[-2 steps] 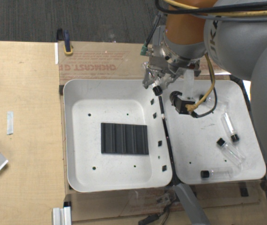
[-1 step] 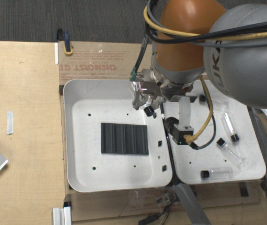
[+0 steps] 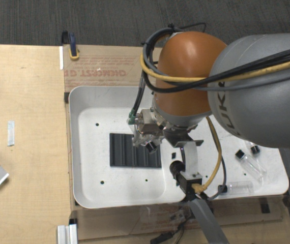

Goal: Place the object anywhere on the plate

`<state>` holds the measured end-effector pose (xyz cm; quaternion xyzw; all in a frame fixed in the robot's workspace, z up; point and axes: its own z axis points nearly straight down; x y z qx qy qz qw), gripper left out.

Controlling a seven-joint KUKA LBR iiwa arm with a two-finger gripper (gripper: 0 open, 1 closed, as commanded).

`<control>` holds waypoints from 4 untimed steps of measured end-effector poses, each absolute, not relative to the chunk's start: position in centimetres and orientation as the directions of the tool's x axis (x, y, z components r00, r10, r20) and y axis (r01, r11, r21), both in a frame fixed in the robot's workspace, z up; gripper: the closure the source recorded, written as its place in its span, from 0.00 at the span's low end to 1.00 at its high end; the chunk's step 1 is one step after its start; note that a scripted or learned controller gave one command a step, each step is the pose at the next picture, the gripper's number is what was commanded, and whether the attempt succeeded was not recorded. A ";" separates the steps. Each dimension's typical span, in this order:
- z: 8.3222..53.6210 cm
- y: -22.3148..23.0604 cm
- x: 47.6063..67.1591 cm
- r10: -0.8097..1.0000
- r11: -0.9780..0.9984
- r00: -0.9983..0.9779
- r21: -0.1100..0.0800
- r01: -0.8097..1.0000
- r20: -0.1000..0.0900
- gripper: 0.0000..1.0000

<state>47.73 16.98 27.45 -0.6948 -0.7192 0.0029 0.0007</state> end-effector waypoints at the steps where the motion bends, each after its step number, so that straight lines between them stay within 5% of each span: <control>1: 16.4 16.2 50.7 0.994 0.108 -0.108 -0.006 0.994 -0.002 1.00; 2: 16.4 16.2 50.7 0.994 0.108 -0.108 -0.005 0.994 -0.002 0.00; 3: 17.2 16.0 50.7 0.995 0.103 -0.103 -0.009 0.995 -0.004 1.00; 4: 17.2 21.9 47.7 1.000 -0.026 0.026 -0.004 1.000 -0.003 1.00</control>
